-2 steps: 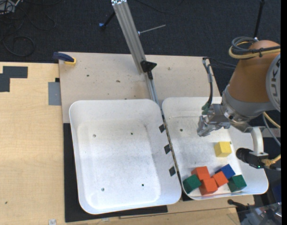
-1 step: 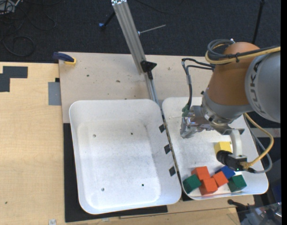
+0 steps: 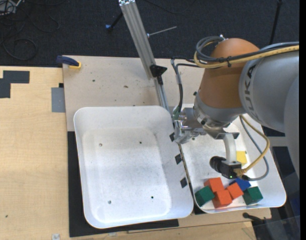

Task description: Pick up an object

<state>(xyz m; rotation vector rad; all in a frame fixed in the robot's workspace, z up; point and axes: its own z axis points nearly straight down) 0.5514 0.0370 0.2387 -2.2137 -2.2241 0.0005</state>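
While the arm hovers, the right bin holds two green blocks.

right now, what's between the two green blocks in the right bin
In the camera view, orange blocks lie between the left green block and the right green block, with a blue block beside them.

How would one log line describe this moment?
gripper: over right bin, by shared edge | blocks: clustered in its near corner | held: nothing visible
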